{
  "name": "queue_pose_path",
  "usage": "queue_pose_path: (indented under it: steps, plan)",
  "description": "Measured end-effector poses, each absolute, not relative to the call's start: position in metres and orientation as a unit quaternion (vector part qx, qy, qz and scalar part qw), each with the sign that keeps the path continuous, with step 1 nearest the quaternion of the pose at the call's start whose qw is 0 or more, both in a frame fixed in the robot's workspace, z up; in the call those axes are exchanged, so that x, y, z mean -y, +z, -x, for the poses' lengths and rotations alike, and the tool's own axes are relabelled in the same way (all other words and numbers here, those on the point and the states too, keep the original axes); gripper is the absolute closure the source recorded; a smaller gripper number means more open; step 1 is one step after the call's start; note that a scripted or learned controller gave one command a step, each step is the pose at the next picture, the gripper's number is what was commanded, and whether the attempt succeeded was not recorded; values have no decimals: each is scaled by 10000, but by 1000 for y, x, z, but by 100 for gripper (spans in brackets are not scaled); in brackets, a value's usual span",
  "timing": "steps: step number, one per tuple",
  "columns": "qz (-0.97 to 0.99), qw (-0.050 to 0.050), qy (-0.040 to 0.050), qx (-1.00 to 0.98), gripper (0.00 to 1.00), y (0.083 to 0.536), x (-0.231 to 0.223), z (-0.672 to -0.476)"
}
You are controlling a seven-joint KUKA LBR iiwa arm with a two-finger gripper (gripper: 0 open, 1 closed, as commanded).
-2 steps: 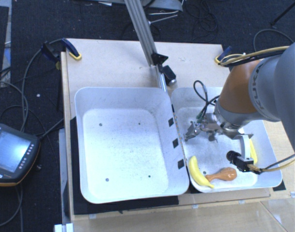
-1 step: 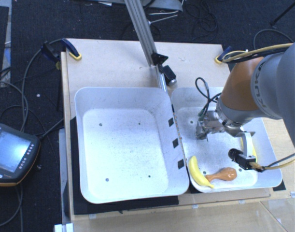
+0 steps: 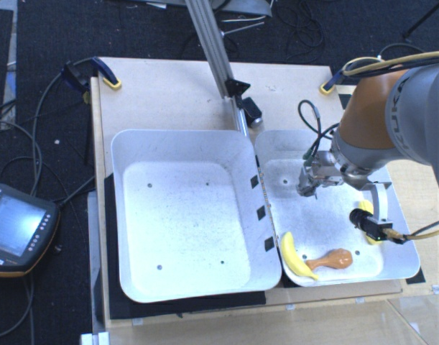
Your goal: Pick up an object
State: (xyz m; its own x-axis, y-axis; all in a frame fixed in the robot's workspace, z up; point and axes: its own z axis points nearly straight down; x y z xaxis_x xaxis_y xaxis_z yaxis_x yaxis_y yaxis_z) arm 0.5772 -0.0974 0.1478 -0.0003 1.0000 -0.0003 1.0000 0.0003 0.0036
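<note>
The brown drumstick lies left-to-right, thin end toward the banana, and I can't tell the claw's spread.

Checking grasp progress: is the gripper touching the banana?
Apart. The camera view shows bare white bin floor between the gripper and the banana.

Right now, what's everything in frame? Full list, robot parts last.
Banana: one, yellow, right bin, near-left corner.
Drumstick-shaped toy: one, orange-brown, right bin, beside the banana.
Left bin: one, white, bench left.
Right bin: one, white, bench right.
Bench: one, pale wood.
Clamps: two, yellow-tipped, the bench's back corners.
Strut: one, silver, slanting down to the bins' back edge.
Pendant: one, grey and orange, floor left.
Cables: several, black, floor.
Arm: one, grey with orange band, from right.
Gripper: one, over the right bin.
</note>
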Motion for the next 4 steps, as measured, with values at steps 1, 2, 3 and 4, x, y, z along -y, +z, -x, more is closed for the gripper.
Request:
queue_pose_path:
  steps: [1,2,3,4]
  plan:
    - [-7071,14,12,-7071,100,194,99,-570]
    - [-7070,7,6,-7072,100,215,99,-570]
    - [-7057,-4,1,-7085,100,209,49,-565]
    - [-7053,-5,3,-7089,100,206,-6,-562]
